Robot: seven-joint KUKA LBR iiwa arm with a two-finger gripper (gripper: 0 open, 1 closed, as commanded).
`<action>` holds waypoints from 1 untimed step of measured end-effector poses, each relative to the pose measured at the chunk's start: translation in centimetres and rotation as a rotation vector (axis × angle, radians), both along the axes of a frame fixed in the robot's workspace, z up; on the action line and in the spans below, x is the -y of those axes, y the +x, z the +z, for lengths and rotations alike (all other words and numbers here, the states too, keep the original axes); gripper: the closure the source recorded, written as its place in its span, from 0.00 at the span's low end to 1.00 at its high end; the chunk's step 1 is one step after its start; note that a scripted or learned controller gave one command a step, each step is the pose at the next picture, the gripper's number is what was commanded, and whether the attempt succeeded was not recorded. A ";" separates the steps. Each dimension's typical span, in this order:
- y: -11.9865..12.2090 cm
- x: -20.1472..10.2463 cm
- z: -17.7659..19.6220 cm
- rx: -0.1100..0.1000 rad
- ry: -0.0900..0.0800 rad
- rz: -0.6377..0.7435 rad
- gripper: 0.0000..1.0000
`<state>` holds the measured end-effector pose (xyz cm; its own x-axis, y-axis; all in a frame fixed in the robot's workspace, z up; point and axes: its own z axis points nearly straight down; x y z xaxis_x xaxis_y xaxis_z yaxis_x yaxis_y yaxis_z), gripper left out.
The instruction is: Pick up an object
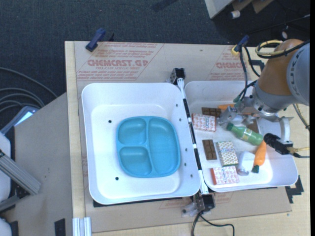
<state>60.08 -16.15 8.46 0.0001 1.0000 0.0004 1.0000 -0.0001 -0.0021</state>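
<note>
The right bin (283, 176) holds several small things. A green bottle (244, 133) lies on its side near the middle. An orange carrot (260, 156) lies to its lower right. My gripper (231, 116) hangs low over the bin's back part, just above the bottle's cap end and next to a brown chocolate bar (210, 112). I see nothing clearly held in it. A red-and-white patterned packet (204, 123) lies left of the gripper.
More patterned packets (227, 153) (225, 175), another brown bar (210, 149) and a small white piece (243, 168) fill the right bin's front. The left bin (98, 102) holds a blue divided plate (148, 146). A ridge (189, 132) separates the bins.
</note>
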 end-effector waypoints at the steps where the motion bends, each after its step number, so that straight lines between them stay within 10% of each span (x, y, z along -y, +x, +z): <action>1: 6.3 0.9 1.3 0.003 -0.001 0.002 0.00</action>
<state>66.37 -17.03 9.77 -0.0015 1.0000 -0.0005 1.0000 0.0015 0.0009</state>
